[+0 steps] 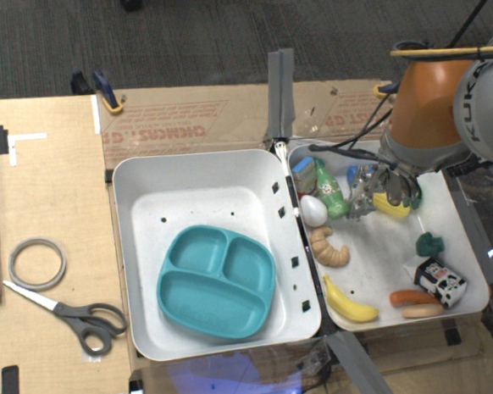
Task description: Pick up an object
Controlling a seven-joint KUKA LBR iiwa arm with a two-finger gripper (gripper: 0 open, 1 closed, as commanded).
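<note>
Camera view from above: the arm [442, 91] is seen reaching in from the right over the right-hand bin [460, 217], and the gripper [367, 193] is lowered into that bin's upper half. Whether anything is grasped cannot be told, since the tip is blurred and partly hidden by the wrist.

Just left of the gripper a green bottle [329, 190] is lying, with a white egg [313, 210] a little below and to the left of it. Touching the gripper's right side, or just beside it, a yellow object [393, 206] is seen. Below and to the left a croissant [329, 249] is found, and further below that a banana [348, 304]. Well below and to the right are a small green piece [429, 243], a black-and-white toy [440, 281] and a carrot [410, 297].

Far to the left, the other bin [136, 192] is occupied by a teal divided plate [216, 280]. Beyond it, on the bench, scissors [69, 314] and a tape roll [37, 262] are laid.
</note>
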